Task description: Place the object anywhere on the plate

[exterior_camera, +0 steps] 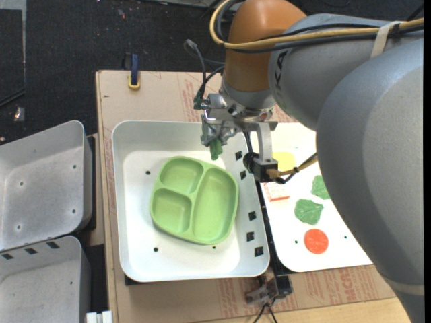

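Observation:
A light green plate [195, 199] with three compartments lies tilted in the left white bin [135, 247]. My gripper [215, 142] hangs over the bin's back part, just beyond the plate's far rim. Its fingers are shut on a small dark green object [215, 152], which sticks out below the fingertips. The object is above the bin floor, close to the plate's upper right edge and apart from it. The arm's wrist and orange band hide the bench behind the gripper.
The right bin [289, 256] holds a yellow piece [283, 160], two green leafy pieces [308, 210], an orange-red disc [316, 241] and a white card [275, 192]. Grey trays [40, 173] lie off the bench's left side. A dark divider [250, 200] separates the bins.

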### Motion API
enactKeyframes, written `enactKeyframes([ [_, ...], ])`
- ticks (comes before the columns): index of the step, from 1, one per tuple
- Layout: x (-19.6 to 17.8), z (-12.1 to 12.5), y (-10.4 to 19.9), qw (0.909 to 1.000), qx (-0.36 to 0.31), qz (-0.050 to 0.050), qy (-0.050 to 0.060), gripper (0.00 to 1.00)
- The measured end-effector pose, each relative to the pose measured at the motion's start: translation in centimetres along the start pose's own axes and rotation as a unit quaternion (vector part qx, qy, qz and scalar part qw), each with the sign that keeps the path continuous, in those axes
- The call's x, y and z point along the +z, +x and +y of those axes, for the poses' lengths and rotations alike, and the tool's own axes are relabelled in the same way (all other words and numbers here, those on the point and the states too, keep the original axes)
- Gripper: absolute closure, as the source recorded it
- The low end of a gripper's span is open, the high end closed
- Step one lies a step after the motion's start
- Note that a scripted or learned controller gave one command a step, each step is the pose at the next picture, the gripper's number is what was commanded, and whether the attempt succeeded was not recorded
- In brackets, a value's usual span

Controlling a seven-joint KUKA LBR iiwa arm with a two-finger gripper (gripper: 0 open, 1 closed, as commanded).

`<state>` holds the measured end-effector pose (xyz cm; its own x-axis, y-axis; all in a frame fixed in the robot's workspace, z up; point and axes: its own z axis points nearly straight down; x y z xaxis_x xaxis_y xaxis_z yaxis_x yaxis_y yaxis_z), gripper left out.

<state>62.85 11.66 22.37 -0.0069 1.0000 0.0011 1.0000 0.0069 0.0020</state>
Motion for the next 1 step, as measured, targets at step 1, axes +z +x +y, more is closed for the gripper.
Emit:
enactKeyframes([
  [1, -1.63, 2.08, 5.59, 1.0000, -0.001, 0.001, -0.001, 1.00],
])
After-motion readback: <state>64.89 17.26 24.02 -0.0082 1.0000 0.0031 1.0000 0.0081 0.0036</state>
